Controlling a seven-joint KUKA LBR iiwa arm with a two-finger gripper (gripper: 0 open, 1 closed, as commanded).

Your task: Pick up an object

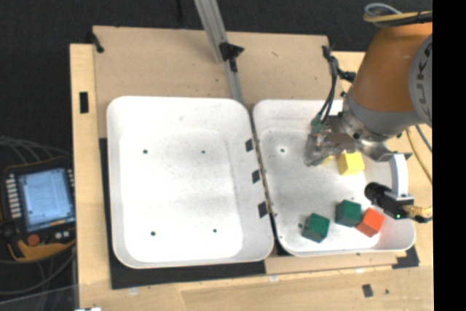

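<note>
In the right bin (291, 120) lie a yellow block (350, 162), two green blocks (316, 226) (348, 213) and an orange block (371, 221). My gripper (319, 150) hangs low over the upper middle of that bin, just left of the yellow block and apparently touching its upper left corner. The grey wrist and orange band above hide part of the bin's right side. The green and orange blocks sit together near the bin's front right corner, well apart from the gripper.
The left bin (182, 178) stands beside the right one, joined by black clips (256, 175). A metal post (207, 0) rises at a slant behind the bins. A tablet (44, 197) lies off the bench at the left.
</note>
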